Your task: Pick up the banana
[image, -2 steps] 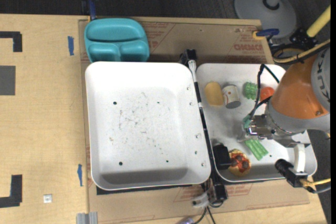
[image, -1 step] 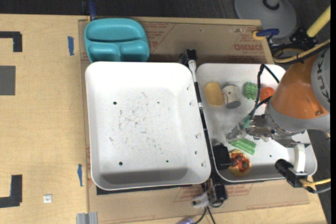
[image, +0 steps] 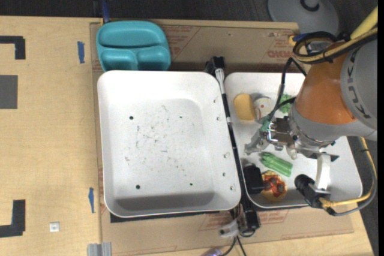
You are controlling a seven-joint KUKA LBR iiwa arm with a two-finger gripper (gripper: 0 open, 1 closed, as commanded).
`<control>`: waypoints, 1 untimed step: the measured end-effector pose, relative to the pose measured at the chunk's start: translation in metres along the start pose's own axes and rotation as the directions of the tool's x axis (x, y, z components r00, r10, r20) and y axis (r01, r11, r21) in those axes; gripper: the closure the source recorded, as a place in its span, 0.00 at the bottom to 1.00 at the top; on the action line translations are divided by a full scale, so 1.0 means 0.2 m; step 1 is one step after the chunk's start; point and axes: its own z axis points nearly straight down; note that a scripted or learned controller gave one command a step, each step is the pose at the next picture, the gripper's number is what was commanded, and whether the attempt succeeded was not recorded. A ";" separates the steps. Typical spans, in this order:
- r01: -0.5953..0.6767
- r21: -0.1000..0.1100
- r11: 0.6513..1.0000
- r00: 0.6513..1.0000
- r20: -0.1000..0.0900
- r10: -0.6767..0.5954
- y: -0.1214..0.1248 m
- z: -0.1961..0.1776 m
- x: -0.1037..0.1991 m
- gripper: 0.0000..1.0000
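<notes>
Stubby yellow banana [image: 243, 106], right bin

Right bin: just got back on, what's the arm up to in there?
The arm is reaching into the right bin from the right, its gripper low over the clutter. A yellow piece, perhaps the banana, lies near the bin's far left corner, apart from the gripper. A green item and a red-orange one lie nearer. Nothing is visibly held. The left bin is untouched.

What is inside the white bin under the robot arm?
The right bin holds a yellow rounded thing, a green object and a dark red-orange item. The arm covers the rest.
</notes>
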 end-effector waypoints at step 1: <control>0.001 -0.003 1.000 1.000 0.001 -0.001 0.01 -0.05 0.00 1.00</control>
